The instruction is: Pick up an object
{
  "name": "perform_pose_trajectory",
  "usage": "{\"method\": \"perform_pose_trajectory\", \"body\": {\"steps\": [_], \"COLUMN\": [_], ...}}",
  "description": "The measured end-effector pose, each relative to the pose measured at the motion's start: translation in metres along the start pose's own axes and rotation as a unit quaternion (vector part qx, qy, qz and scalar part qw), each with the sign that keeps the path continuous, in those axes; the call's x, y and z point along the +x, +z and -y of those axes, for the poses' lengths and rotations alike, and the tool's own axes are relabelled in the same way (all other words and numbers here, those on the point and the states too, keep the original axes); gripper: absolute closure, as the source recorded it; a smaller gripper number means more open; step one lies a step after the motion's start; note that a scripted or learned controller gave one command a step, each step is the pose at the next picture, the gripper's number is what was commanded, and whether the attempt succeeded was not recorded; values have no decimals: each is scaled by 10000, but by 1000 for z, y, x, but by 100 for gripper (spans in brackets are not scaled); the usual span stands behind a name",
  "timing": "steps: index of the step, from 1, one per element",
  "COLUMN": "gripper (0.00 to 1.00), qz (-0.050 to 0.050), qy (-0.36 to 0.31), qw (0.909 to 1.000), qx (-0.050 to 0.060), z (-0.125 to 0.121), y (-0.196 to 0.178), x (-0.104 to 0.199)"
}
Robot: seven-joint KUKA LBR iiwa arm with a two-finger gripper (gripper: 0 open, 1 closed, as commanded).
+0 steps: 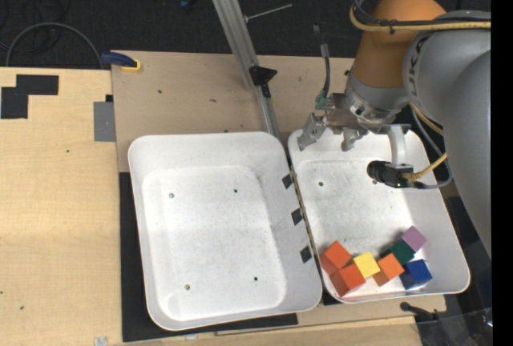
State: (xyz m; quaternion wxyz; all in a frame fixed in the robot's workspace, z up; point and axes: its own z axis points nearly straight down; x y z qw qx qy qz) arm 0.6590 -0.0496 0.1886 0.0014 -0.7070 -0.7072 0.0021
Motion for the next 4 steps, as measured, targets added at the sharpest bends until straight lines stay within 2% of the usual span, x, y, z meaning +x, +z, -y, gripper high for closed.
{"method": "perform_pose_trajectory", "body": {"steps": [4], "gripper": [0], "qz": [-2], "qy": [-6], "qw": [10000], "qx": [-5], "z": [0], "y": [-1], "x": [0]}}
